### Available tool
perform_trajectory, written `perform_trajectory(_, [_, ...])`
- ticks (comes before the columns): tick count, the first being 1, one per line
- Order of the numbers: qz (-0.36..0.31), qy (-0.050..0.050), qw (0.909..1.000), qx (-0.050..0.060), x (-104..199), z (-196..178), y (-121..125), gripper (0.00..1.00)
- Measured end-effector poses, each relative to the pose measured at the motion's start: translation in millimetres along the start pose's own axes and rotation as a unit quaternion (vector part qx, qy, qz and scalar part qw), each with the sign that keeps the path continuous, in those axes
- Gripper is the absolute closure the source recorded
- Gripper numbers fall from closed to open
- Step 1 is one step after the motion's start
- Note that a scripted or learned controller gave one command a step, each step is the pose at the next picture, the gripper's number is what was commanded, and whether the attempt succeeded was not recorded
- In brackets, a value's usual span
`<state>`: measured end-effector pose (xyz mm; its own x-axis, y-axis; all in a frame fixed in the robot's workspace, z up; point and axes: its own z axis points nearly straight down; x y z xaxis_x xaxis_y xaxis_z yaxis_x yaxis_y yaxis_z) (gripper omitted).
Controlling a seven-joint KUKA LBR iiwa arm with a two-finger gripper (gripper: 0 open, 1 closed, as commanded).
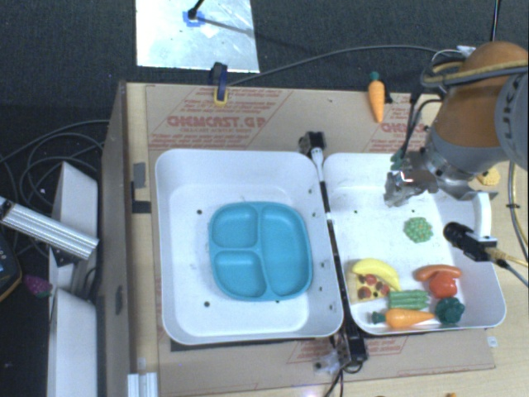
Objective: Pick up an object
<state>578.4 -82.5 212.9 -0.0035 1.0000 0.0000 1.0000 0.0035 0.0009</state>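
My gripper (400, 191) hangs over the far part of the right bin (357, 180), with nothing seen in it. Just below and right of it lies a green bumpy ball (419, 229). Along the bin's near side lie a yellow banana (376, 269), a pizza slice (369, 287), a red tomato (440, 279), green beans (407, 299), an orange carrot (410, 318) and a dark green broccoli (450, 309).
The left bin (178, 180) holds a blue divided plate (259, 250). A second toy carrot (377, 98) lies on the cardboard behind the right bin. A clamp (219, 81) sits at the bench's far edge, and cables run at the left.
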Motion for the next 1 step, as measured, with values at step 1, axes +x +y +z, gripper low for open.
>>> perform_trajectory(1, [0.0, 0.0, 1.0, 0.0, 43.0, 23.2, -15.6, 1.0])
